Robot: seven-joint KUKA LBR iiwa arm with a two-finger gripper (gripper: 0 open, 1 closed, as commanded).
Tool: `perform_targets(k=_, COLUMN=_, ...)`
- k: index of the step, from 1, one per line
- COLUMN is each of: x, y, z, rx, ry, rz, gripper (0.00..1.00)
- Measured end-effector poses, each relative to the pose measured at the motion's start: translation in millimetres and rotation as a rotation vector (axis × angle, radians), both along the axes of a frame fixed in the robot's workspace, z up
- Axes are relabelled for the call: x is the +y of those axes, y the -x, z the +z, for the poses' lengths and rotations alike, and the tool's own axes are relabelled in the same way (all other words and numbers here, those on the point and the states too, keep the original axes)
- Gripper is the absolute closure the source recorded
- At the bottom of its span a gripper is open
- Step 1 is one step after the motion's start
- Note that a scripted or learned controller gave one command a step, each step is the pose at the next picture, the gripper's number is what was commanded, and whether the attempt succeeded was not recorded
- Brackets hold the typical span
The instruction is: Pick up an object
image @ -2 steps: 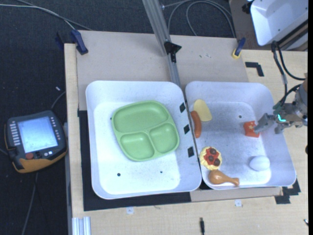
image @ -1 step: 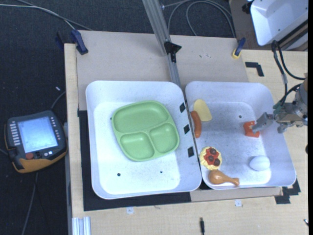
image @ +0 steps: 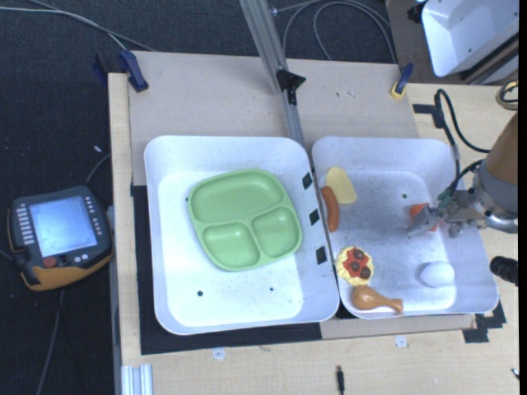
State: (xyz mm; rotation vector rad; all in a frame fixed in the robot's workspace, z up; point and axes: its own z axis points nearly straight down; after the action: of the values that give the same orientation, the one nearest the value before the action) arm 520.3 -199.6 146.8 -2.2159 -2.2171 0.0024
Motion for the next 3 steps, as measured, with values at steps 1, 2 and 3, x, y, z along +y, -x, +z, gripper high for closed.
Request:
perform_targets(k=1, x=1, y=-7, z=-60, rx=0.000, ry=0.001, rz=0.000, gripper=0.00)
perform_targets(k=2, x=1, y=-8, z=-61, rx=-0.005, ry=0.002, rz=-0.001, gripper=0.00)
perform_targets(k=3, x=-1, y=-9, z=-48, rx=-0.012, ry=0.007, rz=-0.001, gripper=1.00)
